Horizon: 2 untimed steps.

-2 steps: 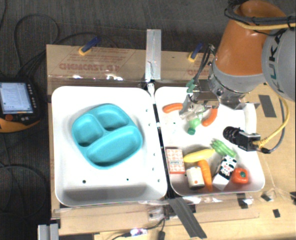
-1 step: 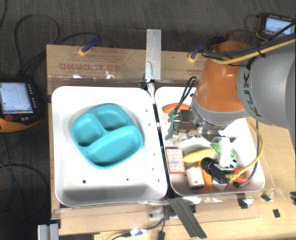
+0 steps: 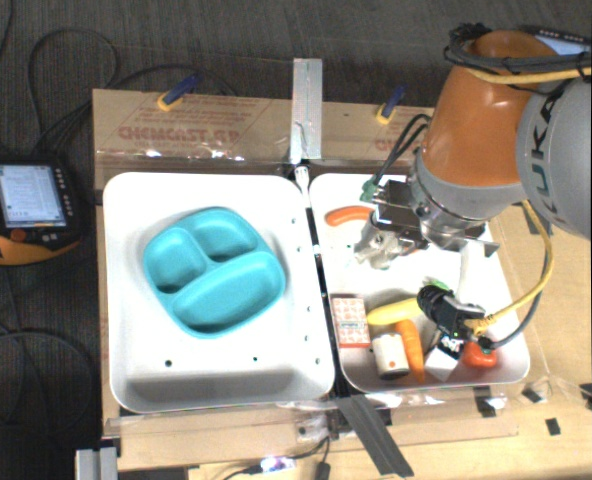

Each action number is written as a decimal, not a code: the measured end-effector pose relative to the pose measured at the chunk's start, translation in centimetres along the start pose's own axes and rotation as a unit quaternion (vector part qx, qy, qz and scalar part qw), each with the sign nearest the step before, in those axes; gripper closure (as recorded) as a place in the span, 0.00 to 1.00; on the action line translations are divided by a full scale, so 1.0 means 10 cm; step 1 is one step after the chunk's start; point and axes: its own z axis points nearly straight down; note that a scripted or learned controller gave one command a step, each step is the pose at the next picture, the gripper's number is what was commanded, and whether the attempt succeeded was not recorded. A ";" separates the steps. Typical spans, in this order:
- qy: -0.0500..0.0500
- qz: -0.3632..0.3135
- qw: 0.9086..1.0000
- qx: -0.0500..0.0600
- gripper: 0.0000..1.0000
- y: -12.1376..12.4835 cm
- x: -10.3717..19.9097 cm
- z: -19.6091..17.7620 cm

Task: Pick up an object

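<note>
Camera view: the grey arm (image 3: 521,128) is seen reaching in from the right over the right bin (image 3: 511,363); a teal divided plate (image 3: 214,268) is seen lying in the left bin (image 3: 126,368); the gripper (image 3: 381,248) is held low over the upper part of the right bin, and whether its jaws are wide or narrow cannot be told; nothing is seen between them; a yellow banana (image 3: 392,313), an orange carrot (image 3: 413,348), a small printed box (image 3: 349,321) and a red toy (image 3: 481,358) are gathered near that bin's front.
</note>
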 end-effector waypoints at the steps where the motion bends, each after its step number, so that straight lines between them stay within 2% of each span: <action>1: 0.001 -0.130 0.991 0.000 1.00 0.04 -0.71 0.27; 2: 0.001 -0.130 0.991 0.000 0.00 0.04 -0.71 0.27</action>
